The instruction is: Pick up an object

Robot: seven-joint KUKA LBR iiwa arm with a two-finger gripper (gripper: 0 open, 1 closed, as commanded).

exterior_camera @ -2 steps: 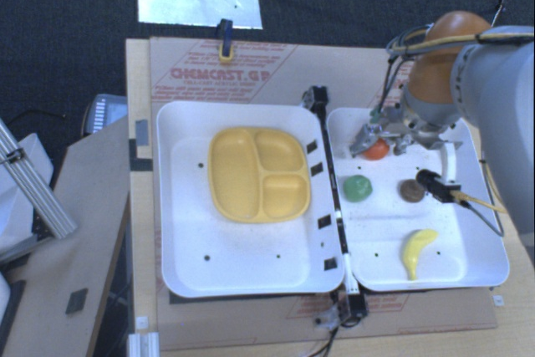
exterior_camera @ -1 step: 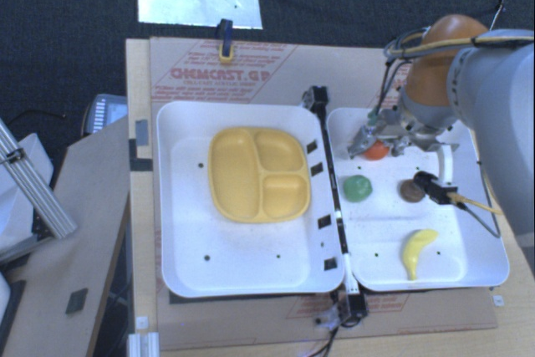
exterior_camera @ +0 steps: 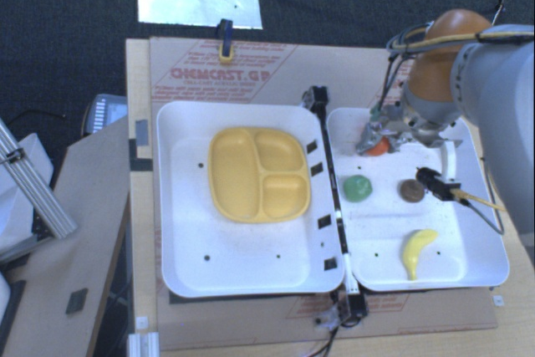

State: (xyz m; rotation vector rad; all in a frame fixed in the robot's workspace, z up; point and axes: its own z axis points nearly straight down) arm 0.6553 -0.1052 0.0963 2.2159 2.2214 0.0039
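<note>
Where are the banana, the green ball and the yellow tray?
banana (exterior_camera: pixel 417 252): camera view, middle of its curve.
green ball (exterior_camera: pixel 358 187): camera view, its top.
yellow tray (exterior_camera: pixel 236 176): camera view, floor of its large compartment.

A yellow divided tray (exterior_camera: pixel 257 175) lies in the left bin (exterior_camera: pixel 180 255). Behind the bins, a yellow clamp (exterior_camera: pixel 226 42) grips the cardboard sheet (exterior_camera: pixel 251 71).

The light is even and bright, the white bins (exterior_camera: pixel 251 280) look slightly overexposed, and shadows stay soft.
</note>
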